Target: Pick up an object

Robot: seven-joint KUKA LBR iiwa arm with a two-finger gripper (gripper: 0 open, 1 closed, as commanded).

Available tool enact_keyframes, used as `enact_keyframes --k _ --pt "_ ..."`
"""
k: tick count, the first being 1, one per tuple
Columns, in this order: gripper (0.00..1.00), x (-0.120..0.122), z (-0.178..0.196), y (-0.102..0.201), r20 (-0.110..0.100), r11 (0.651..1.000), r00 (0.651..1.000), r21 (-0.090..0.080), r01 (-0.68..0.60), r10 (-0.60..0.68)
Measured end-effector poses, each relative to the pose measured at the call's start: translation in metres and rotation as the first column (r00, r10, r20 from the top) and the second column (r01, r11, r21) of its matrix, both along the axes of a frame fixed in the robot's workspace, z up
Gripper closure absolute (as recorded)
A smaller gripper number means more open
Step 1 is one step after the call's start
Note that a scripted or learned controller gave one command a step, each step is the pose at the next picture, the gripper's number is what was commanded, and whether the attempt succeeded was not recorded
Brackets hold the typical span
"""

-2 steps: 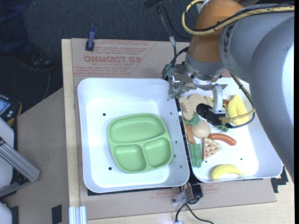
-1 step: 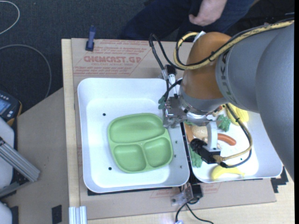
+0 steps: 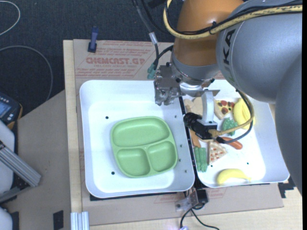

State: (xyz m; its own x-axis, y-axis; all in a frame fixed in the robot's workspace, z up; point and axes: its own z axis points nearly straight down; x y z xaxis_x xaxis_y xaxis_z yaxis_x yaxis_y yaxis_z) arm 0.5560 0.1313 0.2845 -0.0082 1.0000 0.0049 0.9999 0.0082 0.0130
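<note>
Overhead slanted view of a table w/ two shallow white bins side by side. Left bin (image 3: 96, 128) sits at centre-left of frame and holds one green divided tray (image 3: 143, 146), three compartments, lying flat and bare. Right bin (image 3: 268, 162) sits at centre-right and holds a scatter of toy food: a yellow banana (image 3: 231, 176) near the bottom edge, a pizza slice (image 3: 217, 152) just above it, a green pod-like piece (image 3: 200, 158) beside the slice, a yellow lemon-like piece (image 3: 241, 113) higher up, plus a red piece (image 3: 236, 144) and a green leafy piece (image 3: 228, 124) btwn them.

Grey arm w/ orange band (image 3: 206, 13) fills the upper right of frame and reaches down toward the divide btwn the bins. Claw (image 3: 165, 96) hangs at upper centre, over the back right corner of the left bin, near the shared wall. Its tips are dark and small here, so cannot tell whether it is spread or pressed together; nothing visible in its grip.

Step in hand, as a judgement: approach phase, no item picked yet. Candidate objects lie lower right of the claw, in the right bin. Next move likely calls for shifting toward lower right, lining up over one free-lying piece such as the banana, then descending. The tray looks too wide and flat for an easy grip.
</note>
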Motion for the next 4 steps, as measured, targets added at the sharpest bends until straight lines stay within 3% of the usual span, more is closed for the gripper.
enact_keyframes --k 1,2,3,4 --pt "1.0 -0.031 -0.054 0.08 -0.023 1.0 1.0 -0.004 -0.002 0.002" --pt "1.0 0.047 -0.111 0.093 -0.011 1.0 1.0 -0.006 0.006 -0.006" --pt "1.0 0.11 -0.045 0.048 -0.001 1.0 1.0 -0.005 0.013 -0.013" --pt "1.0 0.071 -0.15 0.096 -0.026 1.0 1.0 -0.006 0.003 -0.003"
